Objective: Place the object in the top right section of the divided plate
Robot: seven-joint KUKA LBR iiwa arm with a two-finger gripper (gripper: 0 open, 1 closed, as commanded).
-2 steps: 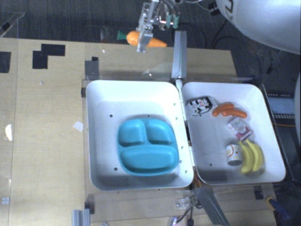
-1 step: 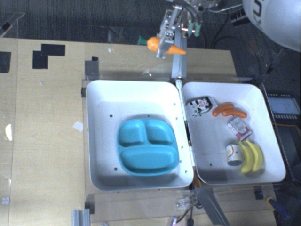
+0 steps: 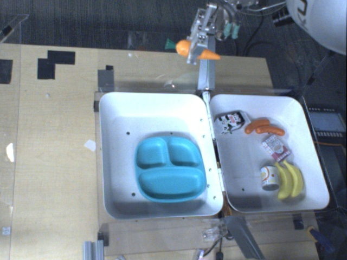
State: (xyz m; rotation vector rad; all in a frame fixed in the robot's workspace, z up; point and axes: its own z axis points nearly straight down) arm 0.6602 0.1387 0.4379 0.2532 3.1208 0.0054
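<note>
A KUKA arm's gripper hangs at the far side of the bench, beyond the strip where 2 white bins meet, its fingers clamped on an orange carrot-like toy with a green tip. The toy sits crosswise in the grip, its rounded end to the left and its pointed end jutting right, well above the bench and apart from both bins.

In the left bin lies a blue divided plate with 3 sections: 2 small ones on its far side and 1 long one on its near side. The plate's top right section faces the bin divider.

The right bin holds 5 loose items: a black-and-white toy near its far left corner, a sausage just right of that, a small packet, a small can and 2 bananas beside the can on the near right.
</note>
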